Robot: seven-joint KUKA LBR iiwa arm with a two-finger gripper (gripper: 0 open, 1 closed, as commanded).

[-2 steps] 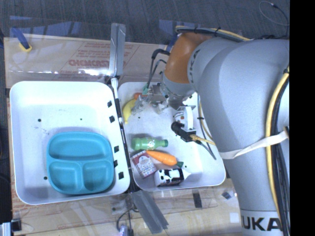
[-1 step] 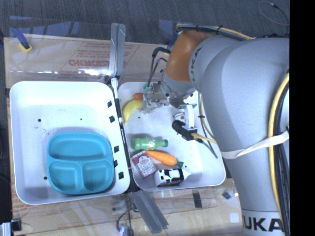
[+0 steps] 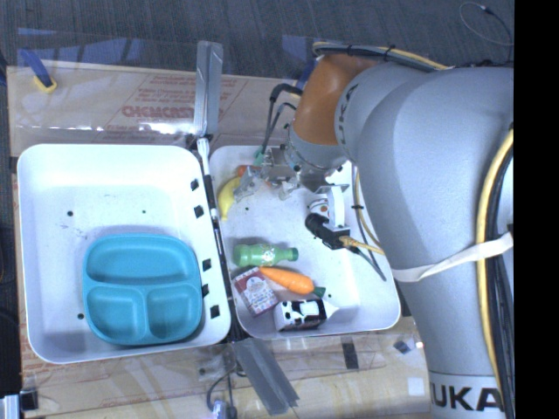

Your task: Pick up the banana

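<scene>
Reaching in from the right with the grey arm [image 3: 419,173] and its orange band [image 3: 321,94], down over the far end of the right white shallow bin [image 3: 377,308]. Metal two-finger gripper [image 3: 255,180] low inside that bin, pointing towards the left wall. Not possible to tell whether open or closed, because of blur and clutter there. Nothing seen held.

Just to the left of the gripper and slightly nearer to the camera: the yellow curved banana [image 3: 225,196], lying on the bin floor close to the left wall. Touching the gripper or only very near to it, cannot say.

Further towards the camera from the gripper, in the same bin: a small green plastic bottle [image 3: 265,254] lying on its side. Beyond it, an orange carrot with green end [image 3: 287,279], also lying flat. Just beside the carrot, a red and white flat packet [image 3: 255,293] and a black and white small carton [image 3: 302,313].

Well apart to the left of the gripper, in the left white shallow bin [image 3: 52,182]: a light blue plastic plate with three compartments [image 3: 140,288]. Both bins side by side on the brown worktop [image 3: 131,103].
</scene>
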